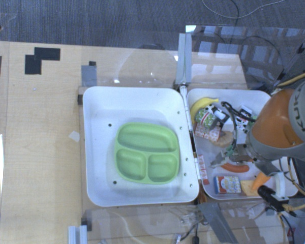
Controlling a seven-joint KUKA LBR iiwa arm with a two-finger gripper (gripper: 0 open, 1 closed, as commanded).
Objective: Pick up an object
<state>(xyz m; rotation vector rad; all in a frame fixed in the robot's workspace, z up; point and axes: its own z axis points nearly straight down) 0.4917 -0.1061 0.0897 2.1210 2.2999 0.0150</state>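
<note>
The right bin [206, 179] holds a heap of toy food. A yellow banana [201, 104] lies at its far left corner, beside a small printed box [208, 127]. A red sausage [237, 168] lies in the middle, and an orange piece [218, 159] pokes out to its left. A small carton [226, 184] and a yellow-orange block [251, 187] rest by the near wall. My gripper [238, 155] hangs low over the middle of this bin, just above the sausage, under the orange wrist band [274, 126].
In the left bin [96, 136] lies a green divided plate [146, 152]. Black cables and a white tag [239, 112] trail over the far part of the right bin. The arm's body covers that bin's right side.
</note>
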